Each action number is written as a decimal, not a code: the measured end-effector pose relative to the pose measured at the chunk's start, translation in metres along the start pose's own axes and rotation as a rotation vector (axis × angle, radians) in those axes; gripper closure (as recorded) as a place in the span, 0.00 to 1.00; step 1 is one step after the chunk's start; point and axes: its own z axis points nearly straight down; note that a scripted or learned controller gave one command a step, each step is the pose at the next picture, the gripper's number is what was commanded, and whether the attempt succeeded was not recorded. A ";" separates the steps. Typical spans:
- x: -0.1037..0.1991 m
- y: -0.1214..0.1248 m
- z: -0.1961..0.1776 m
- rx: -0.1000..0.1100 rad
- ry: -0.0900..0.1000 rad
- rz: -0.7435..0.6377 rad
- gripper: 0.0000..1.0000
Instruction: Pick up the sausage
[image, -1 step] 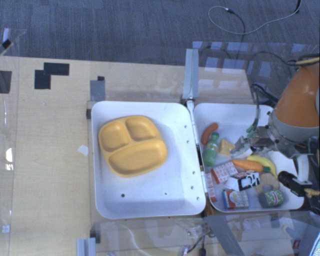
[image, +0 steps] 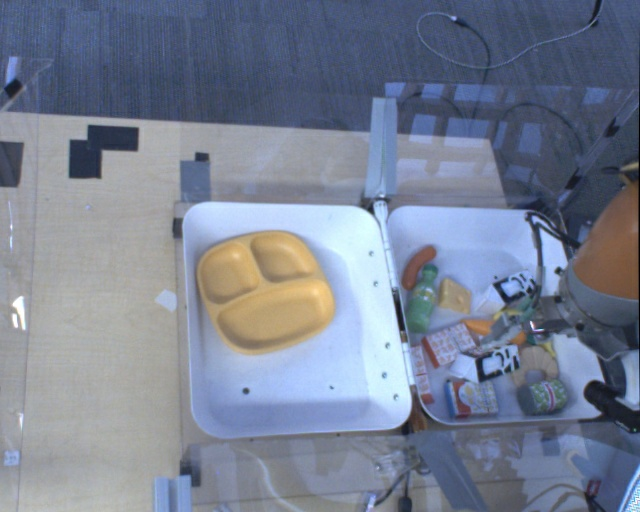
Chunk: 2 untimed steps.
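Observation:
The sausage (image: 419, 264), short and red-brown, lies tilted near the upper left corner of the right bin (image: 470, 222), close to the wall between the bins. Just below it is a green bottle (image: 423, 300). My gripper (image: 512, 327) reaches in from the right and hovers low over the middle of the right bin, among the small food items. It is roughly a hand's width to the right of and below the sausage. The sausage is free of the gripper.
The left bin (image: 350, 380) holds a yellow divided plate (image: 264, 290). Around the gripper in the right bin lie a yellow cheese wedge (image: 455, 296), a red-and-white carton (image: 447, 345), a red can (image: 470, 397) and a green can (image: 543, 397).

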 end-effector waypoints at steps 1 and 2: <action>0.071 0.007 -0.036 -0.002 -0.001 -0.128 0.00; 0.097 0.085 -0.025 0.001 -0.001 -0.016 0.00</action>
